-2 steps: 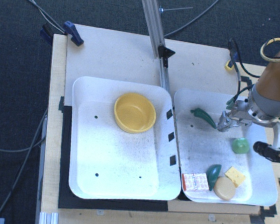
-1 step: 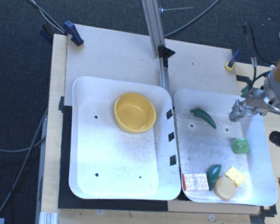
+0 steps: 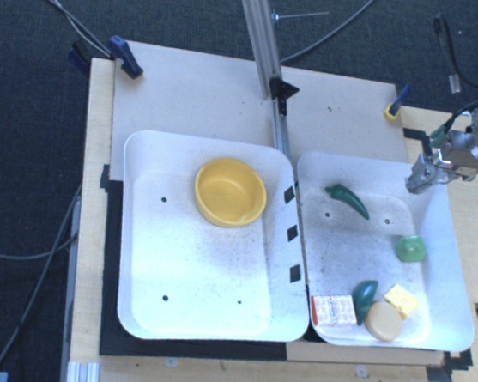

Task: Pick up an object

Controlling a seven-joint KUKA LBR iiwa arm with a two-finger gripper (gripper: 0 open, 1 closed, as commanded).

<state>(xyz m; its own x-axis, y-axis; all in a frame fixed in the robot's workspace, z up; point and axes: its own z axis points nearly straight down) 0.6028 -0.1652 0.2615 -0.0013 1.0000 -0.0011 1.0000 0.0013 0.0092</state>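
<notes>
Nearest the camera, a red-and-white carton [image 3: 333, 310] lies at the right bin's [image 3: 451, 255] front edge, beside a teal piece [image 3: 365, 293], a tan round [image 3: 384, 322] and a yellow wedge [image 3: 401, 299]. Farther back sit a green ball [image 3: 411, 248] and a dark green pepper [image 3: 348, 199], glossy and curved. A yellow bowl [image 3: 230, 192], smooth plastic, occupies the left bin [image 3: 142, 243]. Gripper [image 3: 420, 180] hovers over the right bin's rear corner; whether its fingers are open, I cannot tell. Judged stage: approach. Next move calls for descent onto one object.
</notes>
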